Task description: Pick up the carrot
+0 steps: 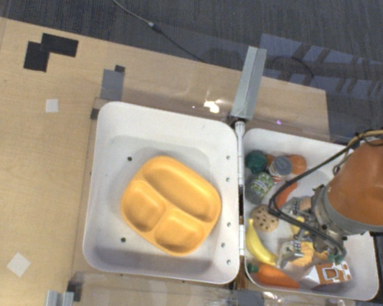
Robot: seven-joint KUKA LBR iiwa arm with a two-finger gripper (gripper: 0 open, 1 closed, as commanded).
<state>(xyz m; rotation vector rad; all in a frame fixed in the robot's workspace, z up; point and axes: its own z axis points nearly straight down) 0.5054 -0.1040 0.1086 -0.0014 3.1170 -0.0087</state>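
- Carrot (278, 276) lay on its side near the front edge of the right bin (367, 285), with its length along that edge, and it was not held.
- The tool (309, 234) hung over the middle of that bin, under the orange band (367, 187) of the arm; whether it was apart or together could not be told, as wrist and cables hid it.
- A banana (258, 243) lay just beside the carrot, toward the divider. A closing grasp there could well have caught the banana instead, or nudged both.
- A small printed box (333, 273) and other clutter sat close on the carrot's far side, so a descent slightly off line would likely have landed on those.
- The bin's front wall stood right by the carrot, and a low approach risked striking it or pinning the carrot against it.
- An orange-red piece (286, 193) near the bin's back could have been mistaken for the target.
- The left bin (105, 170) held a yellow divided tray (171, 203), well clear of all this.
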